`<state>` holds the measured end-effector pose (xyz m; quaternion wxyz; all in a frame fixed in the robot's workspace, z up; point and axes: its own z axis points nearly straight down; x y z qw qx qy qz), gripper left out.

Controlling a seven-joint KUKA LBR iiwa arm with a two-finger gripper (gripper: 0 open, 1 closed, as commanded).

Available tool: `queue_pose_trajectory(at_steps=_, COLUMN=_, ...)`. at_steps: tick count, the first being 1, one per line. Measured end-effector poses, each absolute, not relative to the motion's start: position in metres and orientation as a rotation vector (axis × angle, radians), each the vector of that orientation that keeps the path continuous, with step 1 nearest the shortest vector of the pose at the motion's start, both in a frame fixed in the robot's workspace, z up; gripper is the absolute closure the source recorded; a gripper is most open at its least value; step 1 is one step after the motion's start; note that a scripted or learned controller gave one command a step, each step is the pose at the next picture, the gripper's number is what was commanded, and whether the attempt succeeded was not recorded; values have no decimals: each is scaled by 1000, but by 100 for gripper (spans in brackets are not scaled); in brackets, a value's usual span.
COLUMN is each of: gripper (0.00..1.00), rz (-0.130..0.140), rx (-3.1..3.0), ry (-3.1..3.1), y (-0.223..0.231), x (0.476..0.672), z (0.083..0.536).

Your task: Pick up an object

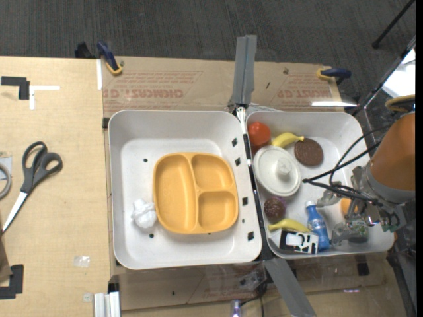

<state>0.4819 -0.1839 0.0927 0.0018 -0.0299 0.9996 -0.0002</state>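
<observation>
Low, pincer [353,218] beside blue bottle [317,224], right bin [344,121]

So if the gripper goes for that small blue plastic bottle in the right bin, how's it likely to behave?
The small blue plastic bottle lies on its side, so a nudge would probably roll it. It looks smooth, so it may slip. It is crowded by a yellow banana and a black-and-white box, so neighbours may shift too.
</observation>
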Motion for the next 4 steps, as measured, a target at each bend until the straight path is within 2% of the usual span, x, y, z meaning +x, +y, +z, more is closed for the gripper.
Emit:
queue_pose_trajectory(at_steps=1, gripper=0, rz=0, rx=-44, ry=3139, y=-147, x=484, z=92)
queue_pose_trajectory(at_steps=2, gripper=0, rz=-5, rx=176, ry=3133, y=-95, x=498, z=92)
queue_pose_trajectory(at_steps=3, gripper=0, rz=-2, rx=-97, ry=3134, y=-166, x=506, z=94)
queue_pose_trajectory(at_steps=4, gripper=0, rz=-1, rx=-262, ry=3128, y=-126, x=487, z=92)
